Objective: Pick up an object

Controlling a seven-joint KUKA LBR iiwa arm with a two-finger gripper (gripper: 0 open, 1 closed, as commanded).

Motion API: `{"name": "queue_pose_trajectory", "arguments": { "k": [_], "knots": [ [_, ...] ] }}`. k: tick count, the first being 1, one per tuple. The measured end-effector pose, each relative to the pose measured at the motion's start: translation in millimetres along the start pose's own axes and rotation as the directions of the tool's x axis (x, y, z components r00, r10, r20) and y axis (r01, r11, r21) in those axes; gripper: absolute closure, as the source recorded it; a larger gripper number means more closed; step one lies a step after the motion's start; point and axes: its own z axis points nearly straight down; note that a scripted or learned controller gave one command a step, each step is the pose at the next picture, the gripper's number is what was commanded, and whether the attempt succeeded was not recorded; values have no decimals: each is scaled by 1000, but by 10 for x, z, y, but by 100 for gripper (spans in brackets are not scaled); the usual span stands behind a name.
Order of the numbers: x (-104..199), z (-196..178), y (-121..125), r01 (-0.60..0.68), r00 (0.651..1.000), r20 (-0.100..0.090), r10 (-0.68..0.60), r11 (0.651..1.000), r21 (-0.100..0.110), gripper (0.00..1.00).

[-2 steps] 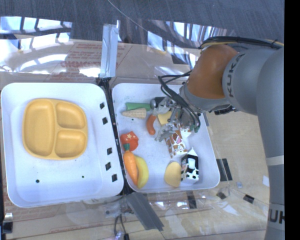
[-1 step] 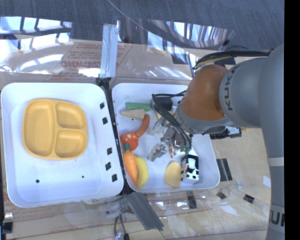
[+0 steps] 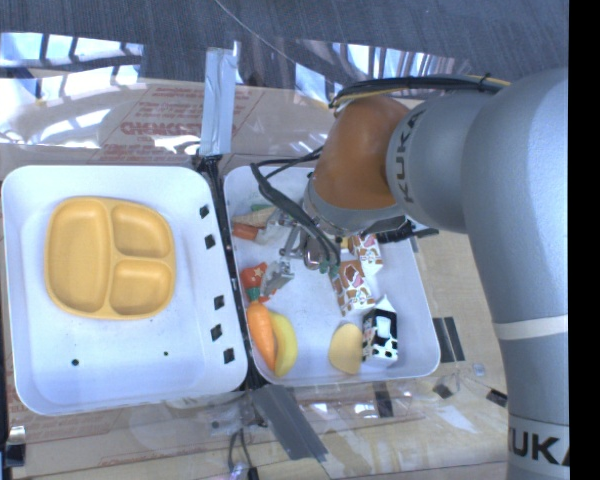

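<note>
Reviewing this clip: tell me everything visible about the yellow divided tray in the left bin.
The yellow divided tray lies flat on the floor of the left bin, toward its far left part. It looks like smooth, matte moulded plastic, a rounded square with soft corners and a raised rim. Ridges split it into three compartments: one long section along its left side and two smaller ones stacked on its right. It rests open side up. Nothing but the bin floor touches it, and the gripper works well apart from it, over the right bin.

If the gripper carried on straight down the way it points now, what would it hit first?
The gripper points down into the right bin, near its left-middle. The first thing in line looks like the small red and grey item just below-left of it, or else bare bin floor beside it; depth is hard to judge from this view.
</note>
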Motion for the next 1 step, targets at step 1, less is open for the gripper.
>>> {"name": "queue_pose_trajectory", "arguments": {
  "k": [1],
  "knots": [
    [-7,-102,-4,5,1000,1,-5,1000,2,100]
  ]
}}
